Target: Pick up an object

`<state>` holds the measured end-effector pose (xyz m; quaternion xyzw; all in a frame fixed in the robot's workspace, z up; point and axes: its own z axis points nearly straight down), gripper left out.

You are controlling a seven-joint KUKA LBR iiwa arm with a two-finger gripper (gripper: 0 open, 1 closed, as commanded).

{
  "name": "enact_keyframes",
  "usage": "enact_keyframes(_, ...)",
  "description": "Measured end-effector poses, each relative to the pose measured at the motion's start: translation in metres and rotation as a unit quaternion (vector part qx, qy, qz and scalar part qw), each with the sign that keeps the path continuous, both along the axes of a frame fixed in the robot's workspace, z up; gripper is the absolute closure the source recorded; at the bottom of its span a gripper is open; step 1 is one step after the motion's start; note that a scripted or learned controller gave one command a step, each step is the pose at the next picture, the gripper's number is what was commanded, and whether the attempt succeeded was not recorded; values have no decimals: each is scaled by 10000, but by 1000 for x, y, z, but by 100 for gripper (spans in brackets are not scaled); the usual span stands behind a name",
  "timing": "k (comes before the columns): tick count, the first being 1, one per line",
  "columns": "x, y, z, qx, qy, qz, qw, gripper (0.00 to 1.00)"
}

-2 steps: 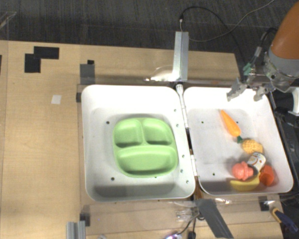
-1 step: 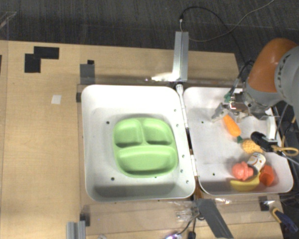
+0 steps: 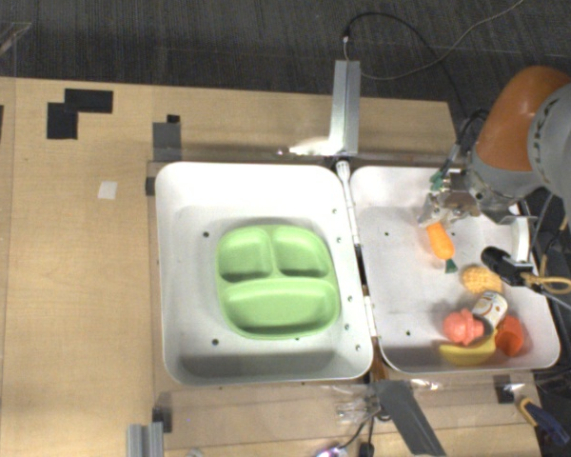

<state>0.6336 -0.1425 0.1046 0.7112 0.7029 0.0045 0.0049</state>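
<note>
Evidently unfinished: gripper [image 3: 444,208] poised just above the carrot [image 3: 441,241], at 12 o'clock; claw state I cannot tell.

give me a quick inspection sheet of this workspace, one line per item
surface: wooden bench bearing two white bins, left bin and right bin
job's things: in the right bin, orange carrot, yellow lumpy piece, pink piece, banana, small bottle, red-orange piece
clutter: green divided plate in the left bin
grippers: hand above the right bin's far side, just over the carrot
cables: black cable on the dark floor beyond the bench
surroundings: black tape marks on the bench
</note>
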Motion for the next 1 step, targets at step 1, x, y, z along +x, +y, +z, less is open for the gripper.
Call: enact_keyframes(1, 30, 96, 83, 6, 27, 338, 9994, 100)
